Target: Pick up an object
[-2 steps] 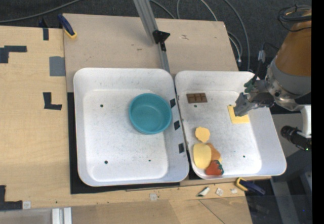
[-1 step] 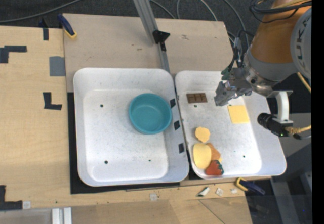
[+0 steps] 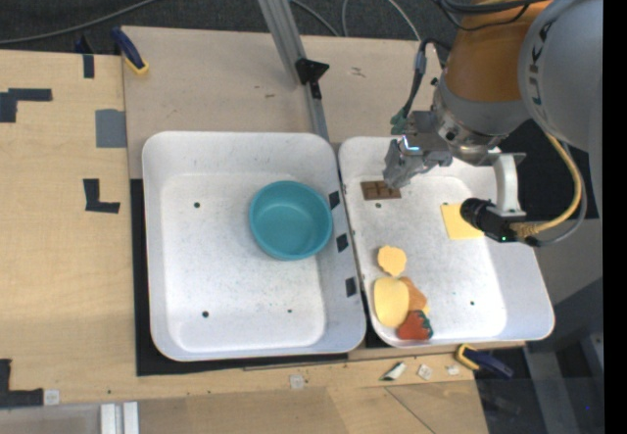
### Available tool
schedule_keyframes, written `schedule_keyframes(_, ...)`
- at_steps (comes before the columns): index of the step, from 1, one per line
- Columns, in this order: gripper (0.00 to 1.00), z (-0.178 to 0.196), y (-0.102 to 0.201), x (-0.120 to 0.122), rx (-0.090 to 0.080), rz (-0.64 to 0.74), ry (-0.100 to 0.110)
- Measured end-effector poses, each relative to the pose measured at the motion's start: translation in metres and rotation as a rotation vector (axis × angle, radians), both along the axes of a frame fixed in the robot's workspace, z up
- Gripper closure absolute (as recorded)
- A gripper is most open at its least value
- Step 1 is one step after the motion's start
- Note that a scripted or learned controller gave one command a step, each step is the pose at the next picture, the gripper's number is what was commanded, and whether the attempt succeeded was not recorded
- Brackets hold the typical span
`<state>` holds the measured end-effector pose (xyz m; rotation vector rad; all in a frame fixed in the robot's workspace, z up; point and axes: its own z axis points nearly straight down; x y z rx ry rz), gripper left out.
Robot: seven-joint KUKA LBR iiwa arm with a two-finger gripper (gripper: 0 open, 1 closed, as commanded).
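My gripper (image 3: 403, 168) hangs over the far left part of the right bin (image 3: 509, 310). Just below and left of its tip lies a small flat brown block (image 3: 379, 190); whether they touch I cannot tell. A flat yellow square (image 3: 458, 221) lies to the right, beside the arm's black fitting. Near the bin's front left sit a small yellow piece (image 3: 392, 259), a larger yellow lump (image 3: 390, 301) and a red and orange item (image 3: 417, 323). A teal bowl (image 3: 289, 218) stands in the left bin (image 3: 186, 265).
A slanted metal pole (image 3: 284, 21) rises behind the bins. Cables trail across the dark back area. Blue and yellow clamps (image 3: 130, 50) sit at the board's far left corner and front right edge (image 3: 482, 360). The arm's grey and orange body (image 3: 509, 40) overhangs the right bin's far side.
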<state>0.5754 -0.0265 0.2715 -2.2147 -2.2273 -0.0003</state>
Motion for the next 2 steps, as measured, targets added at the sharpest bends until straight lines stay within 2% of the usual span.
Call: schedule_keyframes(2, 1.00, -0.017, 0.076, 0.047, -0.001, -0.001, 0.000)
